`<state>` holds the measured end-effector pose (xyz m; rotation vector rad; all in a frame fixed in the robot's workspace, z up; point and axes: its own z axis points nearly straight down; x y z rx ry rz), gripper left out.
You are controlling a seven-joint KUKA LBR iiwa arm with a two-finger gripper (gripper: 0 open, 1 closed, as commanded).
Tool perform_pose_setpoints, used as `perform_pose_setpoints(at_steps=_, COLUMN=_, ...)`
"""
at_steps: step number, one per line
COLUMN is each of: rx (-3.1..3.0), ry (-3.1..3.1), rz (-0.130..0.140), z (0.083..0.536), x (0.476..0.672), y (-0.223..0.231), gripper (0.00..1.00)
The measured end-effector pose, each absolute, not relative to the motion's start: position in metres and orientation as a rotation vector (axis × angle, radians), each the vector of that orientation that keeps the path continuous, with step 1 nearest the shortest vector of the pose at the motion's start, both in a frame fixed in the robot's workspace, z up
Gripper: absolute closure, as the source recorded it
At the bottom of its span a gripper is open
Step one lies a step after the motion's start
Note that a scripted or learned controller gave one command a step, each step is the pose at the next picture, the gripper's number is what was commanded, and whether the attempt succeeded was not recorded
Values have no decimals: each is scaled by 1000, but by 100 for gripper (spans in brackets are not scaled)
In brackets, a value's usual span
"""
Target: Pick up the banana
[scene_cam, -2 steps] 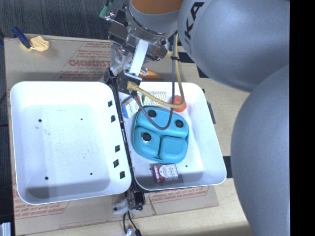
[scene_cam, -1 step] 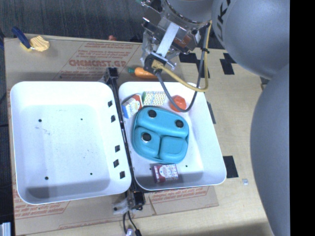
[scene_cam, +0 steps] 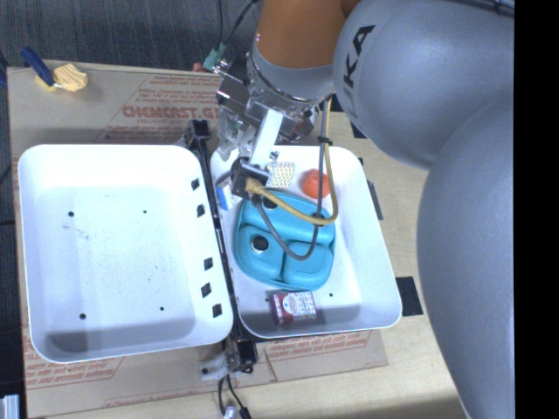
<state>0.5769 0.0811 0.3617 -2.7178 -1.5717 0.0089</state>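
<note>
My gripper (scene_cam: 236, 168) reaches down into the far left corner of the right bin (scene_cam: 371, 273), close to the wall between the two bins. The wrist and its fittings cover the spot beneath it. Just in front of the gripper lies a large blue plastic thing (scene_cam: 284, 247) with a dark hole in its top. A small blue piece (scene_cam: 224, 197) shows at the bin wall beside it.
An orange-red ball (scene_cam: 314, 182) and a white dotted card (scene_cam: 280, 175) lie at the back of the right bin. A dark red packet (scene_cam: 293, 306) sits at its front. The left bin (scene_cam: 105, 243) stands alongside. A yellow and blue item (scene_cam: 63, 76) lies on the bench, far left.
</note>
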Motion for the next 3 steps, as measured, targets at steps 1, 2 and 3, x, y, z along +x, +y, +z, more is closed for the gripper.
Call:
perform_pose_setpoints(at_steps=1, rx=-2748, ry=-1520, rz=9, z=335, x=654, y=16, gripper=100)
perform_pose_setpoints(at_steps=2, rx=-2740, ry=-1532, rz=10, z=346, x=654, y=18, gripper=100)
perform_pose_setpoints(at_steps=3, rx=-2948, ry=-1077, rz=10, z=311, x=656, y=-76, gripper=100)
